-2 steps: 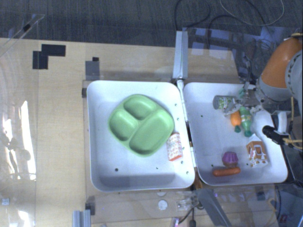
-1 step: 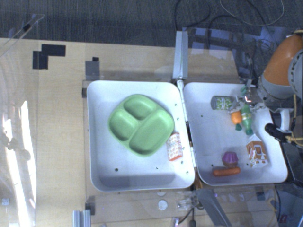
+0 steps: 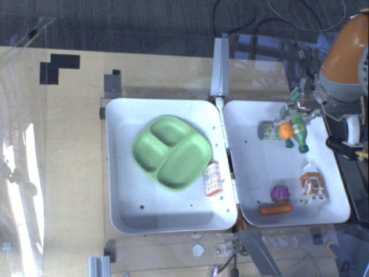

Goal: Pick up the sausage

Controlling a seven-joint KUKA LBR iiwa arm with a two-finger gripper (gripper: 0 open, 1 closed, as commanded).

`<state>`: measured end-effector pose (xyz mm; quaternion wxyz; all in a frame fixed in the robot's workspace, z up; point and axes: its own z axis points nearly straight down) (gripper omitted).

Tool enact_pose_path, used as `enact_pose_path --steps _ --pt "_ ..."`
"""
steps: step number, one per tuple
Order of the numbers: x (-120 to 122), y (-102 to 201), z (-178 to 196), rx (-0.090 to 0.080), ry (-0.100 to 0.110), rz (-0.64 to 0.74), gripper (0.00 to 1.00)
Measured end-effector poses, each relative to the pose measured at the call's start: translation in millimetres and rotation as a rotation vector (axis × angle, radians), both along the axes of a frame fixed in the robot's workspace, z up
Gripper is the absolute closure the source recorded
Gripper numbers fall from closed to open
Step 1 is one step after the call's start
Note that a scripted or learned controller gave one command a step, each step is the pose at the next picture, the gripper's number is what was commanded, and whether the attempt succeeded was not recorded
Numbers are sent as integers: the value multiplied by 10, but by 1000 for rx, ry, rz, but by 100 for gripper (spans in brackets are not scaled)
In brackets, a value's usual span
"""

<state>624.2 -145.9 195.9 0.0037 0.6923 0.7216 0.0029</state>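
The sausage (image 3: 275, 209) is a short orange-brown link lying flat near the front wall of the right bin (image 3: 248, 172). A purple round item (image 3: 280, 193) sits just behind it, touching or nearly touching. My gripper (image 3: 300, 105) hangs over the far right part of the same bin, well behind the sausage. It is directly above a green bottle (image 3: 299, 133) and an orange item (image 3: 285, 131).
A small can (image 3: 266, 131) lies left of the orange item. A white-and-orange carton (image 3: 312, 187) stands right of the sausage. The left bin (image 3: 124, 206) holds a green divided plate (image 3: 172, 152) and a red-and-white packet (image 3: 212, 179) by its right wall.
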Motion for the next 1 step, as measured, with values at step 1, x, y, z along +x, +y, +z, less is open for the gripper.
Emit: enact_pose_path --steps 1 --pt "-273 832 73 2 3 -44 100"
